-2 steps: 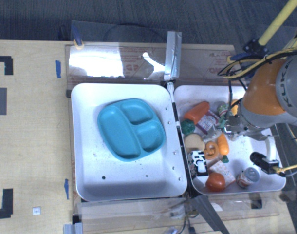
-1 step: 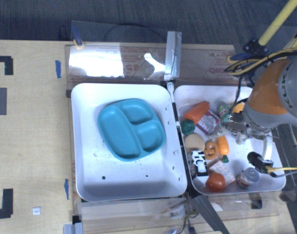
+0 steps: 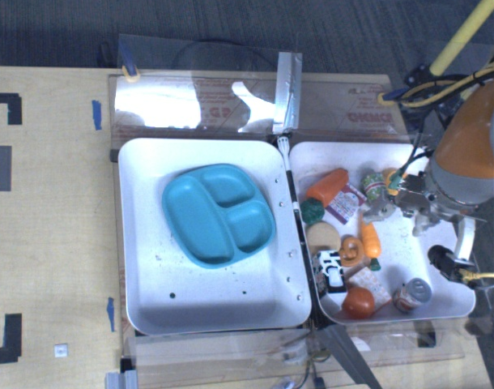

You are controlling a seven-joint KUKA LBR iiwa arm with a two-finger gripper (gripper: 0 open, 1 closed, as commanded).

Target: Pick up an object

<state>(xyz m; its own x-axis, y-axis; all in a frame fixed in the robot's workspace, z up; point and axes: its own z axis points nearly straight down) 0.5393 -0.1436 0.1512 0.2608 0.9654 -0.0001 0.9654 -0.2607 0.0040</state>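
You can see the grey two-finger gripper (image 3: 382, 199) low in the right white bin (image 3: 441, 298), near a small orange carrot-shaped toy (image 3: 370, 240); nothing is lifted yet, and its state I cannot tell.

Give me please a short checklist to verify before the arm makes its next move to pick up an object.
1. Objects present in the right bin: ok; orange carrot-like piece, red tomato-like ball, small can.
2. Gripper is over the right bin: ok, near its upper middle.
3. Object between the fingers: cannot tell.
4. Target stands apart: not ok, items crowd together.
5. Left bin holds the blue divided plate, apart from the arm: ok.
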